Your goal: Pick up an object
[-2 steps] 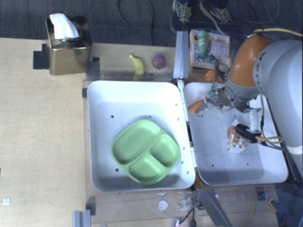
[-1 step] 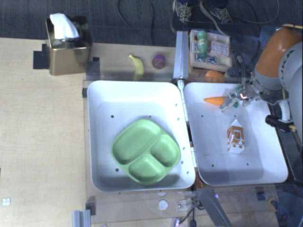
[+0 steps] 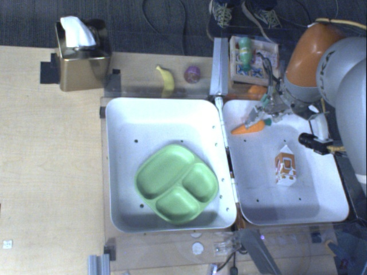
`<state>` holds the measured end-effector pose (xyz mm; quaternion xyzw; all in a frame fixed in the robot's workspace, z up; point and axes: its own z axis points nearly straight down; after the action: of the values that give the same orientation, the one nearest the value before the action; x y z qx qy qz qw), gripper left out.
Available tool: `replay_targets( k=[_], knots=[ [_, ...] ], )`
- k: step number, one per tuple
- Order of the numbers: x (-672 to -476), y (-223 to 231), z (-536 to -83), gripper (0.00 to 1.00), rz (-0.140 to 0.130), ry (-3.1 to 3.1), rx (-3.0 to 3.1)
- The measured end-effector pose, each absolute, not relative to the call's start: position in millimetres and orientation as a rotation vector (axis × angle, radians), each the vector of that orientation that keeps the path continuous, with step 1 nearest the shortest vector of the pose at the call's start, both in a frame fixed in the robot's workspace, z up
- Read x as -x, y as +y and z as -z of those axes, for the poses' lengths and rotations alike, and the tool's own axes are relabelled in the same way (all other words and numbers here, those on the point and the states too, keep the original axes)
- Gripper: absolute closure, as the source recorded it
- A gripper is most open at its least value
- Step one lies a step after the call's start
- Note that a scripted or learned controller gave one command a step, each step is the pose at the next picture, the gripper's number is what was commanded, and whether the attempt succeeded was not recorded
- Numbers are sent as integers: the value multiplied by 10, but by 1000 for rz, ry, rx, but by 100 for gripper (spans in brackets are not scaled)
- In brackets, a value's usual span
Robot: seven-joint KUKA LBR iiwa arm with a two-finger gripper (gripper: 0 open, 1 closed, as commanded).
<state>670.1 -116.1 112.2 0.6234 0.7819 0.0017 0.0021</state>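
Right now I have the arm [image 3: 335,62] reaching in over the far end of the right bin [image 3: 298,205], with its gripper [image 3: 265,114] down at the orange carrot [image 3: 248,128] that lies against that bin's far left corner. From my camera the fingers sit at the carrot's green-tipped end, but the wrist hardware blurs into them and I cannot tell how far apart they stand or whether they have any grip on the carrot. The carrot itself looks to be lying on the bin floor, tilted with its pointed end toward the divider between the bins. Nearer the middle of the same bin lies a small white carton [image 3: 285,165] with orange print, well apart from the gripper. The left bin [image 3: 123,153] holds a green divided plate [image 3: 177,183] with three compartments, set toward its near right part. Beyond the bins, on the bench's far edge, I see a yellow banana [image 3: 166,78] and a small purple ball [image 3: 192,74] side by side, a tan box [image 3: 79,56] with a white thing on top further left, and a picture book [image 3: 252,59] behind the right bin.
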Motion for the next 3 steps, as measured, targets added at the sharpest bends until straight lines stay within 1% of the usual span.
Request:
replay_targets(
  k=[1, 2, 3],
  knots=[
    [-6738, -1165, -1031, 0, -16, 2464, -1928],
    [-6781, -1166, -1202, 100, -27, 2458, -1915],
    [-6345, -459, -2468, 100, -6, 2471, -1931]
  ],
)
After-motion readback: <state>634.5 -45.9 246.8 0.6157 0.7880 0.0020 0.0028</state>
